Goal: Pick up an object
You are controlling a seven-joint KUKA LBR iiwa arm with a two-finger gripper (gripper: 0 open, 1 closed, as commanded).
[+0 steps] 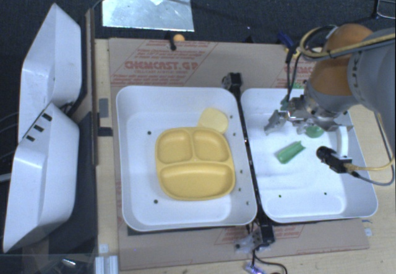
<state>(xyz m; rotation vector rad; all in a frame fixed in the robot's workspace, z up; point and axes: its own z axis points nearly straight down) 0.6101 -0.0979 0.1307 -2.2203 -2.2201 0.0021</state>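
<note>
Two shallow white bins sat side by side on the counter, and in the right bin (309,198) the green translucent plastic piece (289,152) lay flat, its long axis slanting up-right toward the gripper (281,118) just above it, whose fingers looked apart, empty, likely poised to descend.

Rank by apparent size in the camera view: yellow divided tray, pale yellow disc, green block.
1. Yellow divided tray, clearly largest.
2. Green block and pale yellow disc: look alike in size, so no ranking between them.
</note>
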